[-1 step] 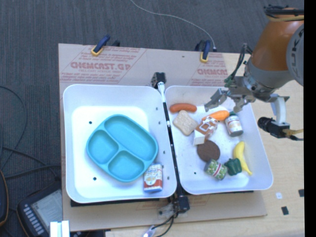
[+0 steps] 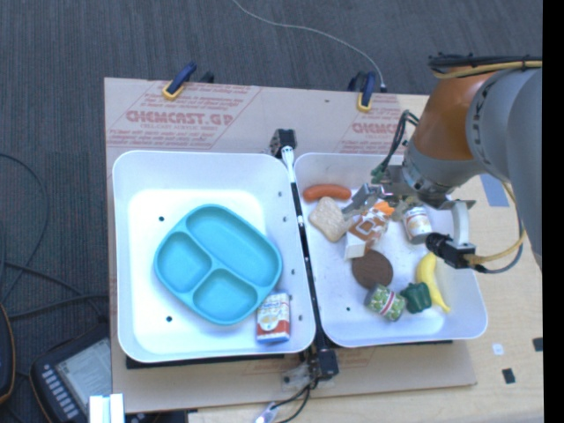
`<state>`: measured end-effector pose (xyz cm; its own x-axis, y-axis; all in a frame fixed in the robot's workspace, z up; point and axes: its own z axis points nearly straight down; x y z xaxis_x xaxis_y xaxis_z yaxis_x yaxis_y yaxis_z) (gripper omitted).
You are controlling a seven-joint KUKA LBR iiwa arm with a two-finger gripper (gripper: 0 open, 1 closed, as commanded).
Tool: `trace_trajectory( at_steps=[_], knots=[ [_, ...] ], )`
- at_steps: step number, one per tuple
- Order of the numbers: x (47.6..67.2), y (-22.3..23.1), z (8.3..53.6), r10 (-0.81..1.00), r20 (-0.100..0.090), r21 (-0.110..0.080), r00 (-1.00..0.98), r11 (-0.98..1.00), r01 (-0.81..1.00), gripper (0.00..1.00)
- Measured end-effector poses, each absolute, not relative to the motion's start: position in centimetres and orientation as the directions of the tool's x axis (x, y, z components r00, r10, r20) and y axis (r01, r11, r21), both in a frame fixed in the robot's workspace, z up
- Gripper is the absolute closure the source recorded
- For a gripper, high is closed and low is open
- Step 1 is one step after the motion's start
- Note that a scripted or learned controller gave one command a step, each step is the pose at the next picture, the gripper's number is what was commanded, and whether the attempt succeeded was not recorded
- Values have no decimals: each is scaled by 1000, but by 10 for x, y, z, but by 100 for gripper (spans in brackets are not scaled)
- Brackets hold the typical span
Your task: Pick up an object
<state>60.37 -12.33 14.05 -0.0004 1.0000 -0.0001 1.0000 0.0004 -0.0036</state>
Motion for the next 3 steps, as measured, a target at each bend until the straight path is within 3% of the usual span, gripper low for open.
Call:
trace_trajectory(
  at_steps=[1,2,3],
  knots=[
    [589,-103,99,1000,-4,6,1,-1,1000,0],
    [589,-104,109,1000,-5,8,1,-1,1000,100],
    [660,-20,185,1000,0,2,-2,2,1000,100]
  ],
)
